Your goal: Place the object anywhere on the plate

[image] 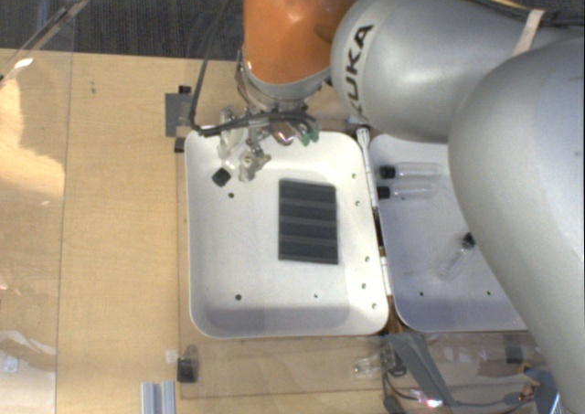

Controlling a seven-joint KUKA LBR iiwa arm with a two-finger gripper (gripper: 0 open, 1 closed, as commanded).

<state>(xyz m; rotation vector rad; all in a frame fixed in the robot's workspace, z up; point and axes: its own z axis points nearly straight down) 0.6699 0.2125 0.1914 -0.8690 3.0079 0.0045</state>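
A dark grey ribbed rectangular plate (pixel 308 220) lies flat in the middle of the left bin (pixel 210 293). My gripper (pixel 248 158) hangs over the bin's far left corner, up and to the left of the plate and apart from it. I see nothing between its tips. Two clear tube-like objects with black caps (pixel 409 180) lie at the far left of the right bin (pixel 430 312). Another clear piece with a black tip (pixel 457 257) lies nearer that bin's middle.
The large grey arm covers the right bin's far and right parts. A wooden bench top (pixel 101 220) stretches to the left of the bins. A small black clamp (pixel 186 368) sits by the left bin's near corner.
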